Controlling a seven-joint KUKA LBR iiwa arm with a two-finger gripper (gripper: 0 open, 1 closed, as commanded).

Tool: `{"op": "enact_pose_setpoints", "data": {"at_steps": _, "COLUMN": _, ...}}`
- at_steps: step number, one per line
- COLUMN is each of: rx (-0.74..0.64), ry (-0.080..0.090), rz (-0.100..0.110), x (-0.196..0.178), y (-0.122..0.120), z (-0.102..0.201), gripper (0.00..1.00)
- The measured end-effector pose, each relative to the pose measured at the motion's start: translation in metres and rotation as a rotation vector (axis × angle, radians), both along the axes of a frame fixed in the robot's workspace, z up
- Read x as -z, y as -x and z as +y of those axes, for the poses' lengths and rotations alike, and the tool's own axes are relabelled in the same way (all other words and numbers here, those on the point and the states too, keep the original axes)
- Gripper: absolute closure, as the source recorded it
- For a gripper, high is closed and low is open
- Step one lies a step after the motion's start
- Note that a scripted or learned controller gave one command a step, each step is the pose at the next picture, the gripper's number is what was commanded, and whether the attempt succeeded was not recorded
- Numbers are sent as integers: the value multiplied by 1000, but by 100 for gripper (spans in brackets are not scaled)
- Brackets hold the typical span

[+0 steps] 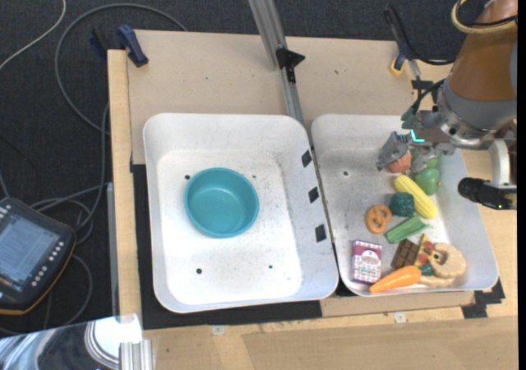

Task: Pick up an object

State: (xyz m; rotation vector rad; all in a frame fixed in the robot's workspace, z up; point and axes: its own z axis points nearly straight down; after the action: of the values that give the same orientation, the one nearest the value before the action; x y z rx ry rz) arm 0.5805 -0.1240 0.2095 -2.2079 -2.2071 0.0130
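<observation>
Here the gripper [397, 152] sits directly over a reddish toy [400, 163] in the right bin [345, 196]; finger state hidden, cannot tell.

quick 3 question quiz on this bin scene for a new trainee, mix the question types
1. True or false: the round teal plastic bowl sits in the left white bin.
2. Which lies nearest the right white bin's front edge? A) orange toy carrot B) yellow toy corn cob C) brown pretzel-shaped toy
3. Fill in: the gripper is over the ___ bin.

Key: 1 true; 2 A; 3 right
</observation>
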Motion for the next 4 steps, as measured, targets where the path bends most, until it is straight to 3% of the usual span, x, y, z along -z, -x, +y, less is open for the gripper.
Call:
{"op": "enact_pose_setpoints", "data": {"at_steps": 1, "rx": 0, "ry": 1, "rz": -7, "x": -3, "y": -1, "z": 0, "gripper": 0}}
{"op": "enact_pose_setpoints", "data": {"at_steps": 3, "rx": 1, "ry": 0, "rz": 1, "x": 115, "y": -1, "z": 0, "gripper": 0}}
{"op": "enact_pose_setpoints", "data": {"at_steps": 4, "rx": 1, "ry": -1, "rz": -7, "x": 98, "y": -4, "z": 1, "gripper": 100}}
